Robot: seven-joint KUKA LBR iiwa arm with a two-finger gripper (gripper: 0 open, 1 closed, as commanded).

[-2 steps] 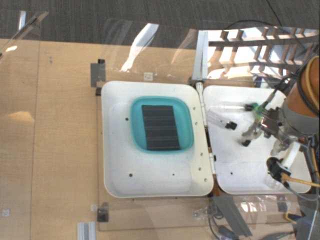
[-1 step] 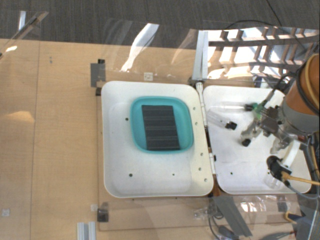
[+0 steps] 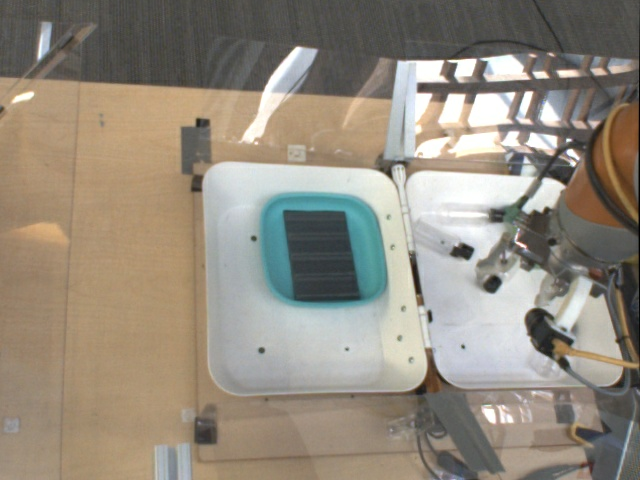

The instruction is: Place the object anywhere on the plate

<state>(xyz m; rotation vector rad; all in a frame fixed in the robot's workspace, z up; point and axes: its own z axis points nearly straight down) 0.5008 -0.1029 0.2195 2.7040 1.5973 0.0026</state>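
Note:
A dark grey ridged rectangular object [image 3: 321,255] lies flat on the teal plate [image 3: 275,233], which sits in the upper middle of the left white bin [image 3: 240,348]. My gripper [image 3: 477,268] hovers over the right bin [image 3: 470,353], well to the right of the plate and apart from the object. Its two black-tipped fingers [image 3: 491,283] stand spread, and nothing shows between them. The grey arm with its orange band [image 3: 615,168] comes in from the right edge.
A raised divider [image 3: 410,268] separates the two bins. Cables and a hose [image 3: 560,348] hang by the wrist over the right bin's lower right. Wooden benchtop [image 3: 100,268] stretches to the left; a metal frame stands at the upper right.

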